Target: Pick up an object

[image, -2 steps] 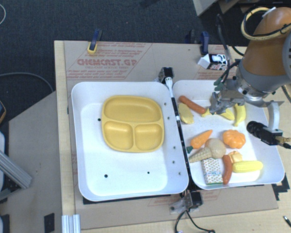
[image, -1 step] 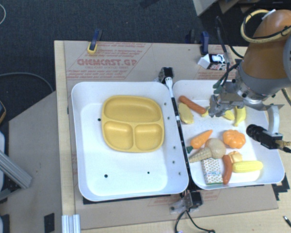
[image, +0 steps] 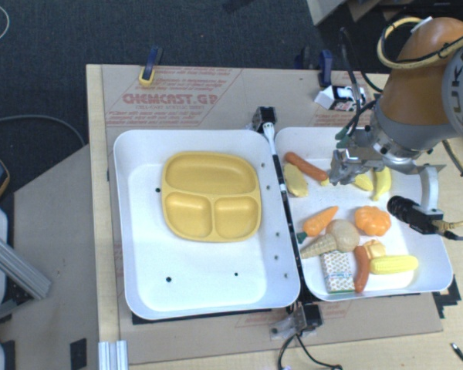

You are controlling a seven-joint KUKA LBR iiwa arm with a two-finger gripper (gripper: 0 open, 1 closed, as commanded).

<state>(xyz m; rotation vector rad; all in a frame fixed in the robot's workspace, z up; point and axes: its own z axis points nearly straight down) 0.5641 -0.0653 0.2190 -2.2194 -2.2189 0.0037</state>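
Pincer (image: 346, 172): low over right bin (image: 440, 272); grip state unclear.
Risk: crowded food; may nudge sausage (image: 306, 168), close on nothing.

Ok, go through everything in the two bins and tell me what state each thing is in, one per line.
Yellow divided tray: flat and upright in the left bin, compartments bare.
Gripper: low over the right bin's far end, by the sausage.
Sausage: lying flat near the divider.
Carrot: lying on its side.
Orange: resting mid-bin.
Corn cob: lying flat at the near end.
Small carton: lying flat at the near end.
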